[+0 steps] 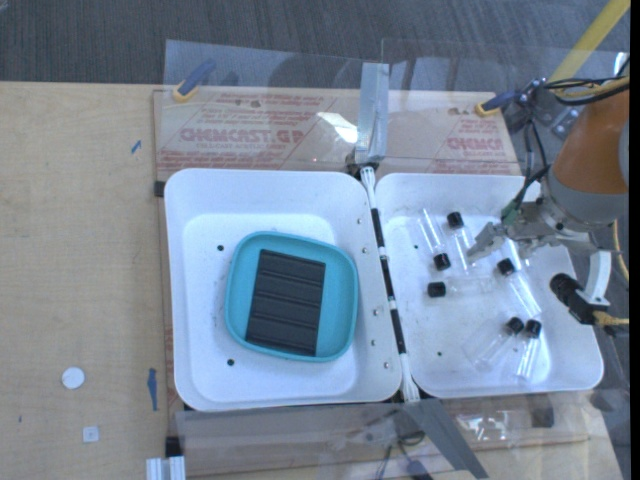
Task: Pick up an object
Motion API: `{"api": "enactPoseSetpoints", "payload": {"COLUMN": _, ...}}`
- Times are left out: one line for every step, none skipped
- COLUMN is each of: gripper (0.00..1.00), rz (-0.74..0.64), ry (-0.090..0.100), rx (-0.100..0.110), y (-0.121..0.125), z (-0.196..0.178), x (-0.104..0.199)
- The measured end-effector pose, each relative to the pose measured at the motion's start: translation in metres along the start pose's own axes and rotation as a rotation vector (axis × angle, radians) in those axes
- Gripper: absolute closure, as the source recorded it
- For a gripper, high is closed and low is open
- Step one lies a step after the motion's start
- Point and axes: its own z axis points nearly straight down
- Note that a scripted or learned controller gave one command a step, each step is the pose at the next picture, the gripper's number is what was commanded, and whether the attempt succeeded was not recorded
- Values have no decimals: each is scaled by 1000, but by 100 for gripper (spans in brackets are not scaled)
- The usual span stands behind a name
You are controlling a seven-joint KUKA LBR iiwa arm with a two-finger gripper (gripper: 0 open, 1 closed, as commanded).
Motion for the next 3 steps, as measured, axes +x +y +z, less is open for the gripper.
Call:
{"api": "enactPoseSetpoints", "payload": {"gripper": 0, "rz": 55, "ry": 1, "rx": -9, "y": 0, "z": 39, "x": 54}}
{"api": "enactPoseSetpoints", "payload": {"gripper": 100, "rz": 57, "ry": 0, "rx": -13, "y": 1, "z": 28, "x": 53}}
{"api": "enactPoseSetpoints", "payload": {"gripper": 100, "rz": -45, "ry": -1, "rx": -3, "y": 73, "z": -95, "x": 88}}
